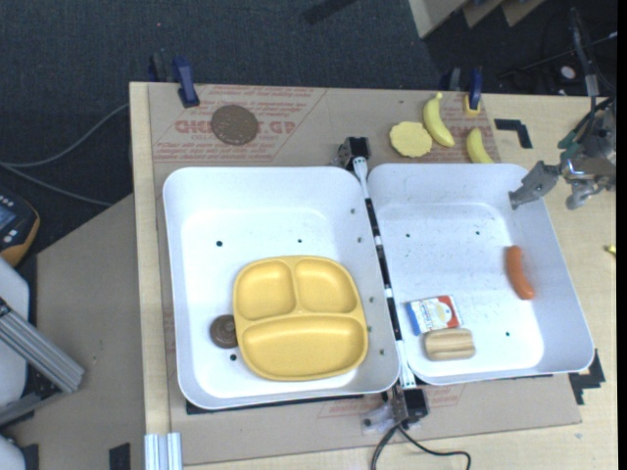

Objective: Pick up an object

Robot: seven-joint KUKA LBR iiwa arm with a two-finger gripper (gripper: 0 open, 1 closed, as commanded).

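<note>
Altogether two white bins (186, 262), one yellow tray (299, 316), one sausage (520, 271), two bananas (439, 121), claw (549, 184) state unclear.

Robotics lab: clamped bench (147, 292), white bins (186, 213), loose cables (59, 150).

Two white bins (186, 262), speckled with small dark dots. In the left one, a pale yellow divided plate (299, 316) and a dark brown disc (223, 332). In the right, an orange-red sausage (520, 271), a tan bread roll (449, 344), and a blue, white and red packet (434, 313). On the tan bench (118, 311), faded red lettering, a brown cookie (234, 123), a yellow wavy chip (411, 139), two yellow bananas (438, 121). Blue clamps (184, 80) along the far edge. Metallic grey gripper (534, 186).
</note>
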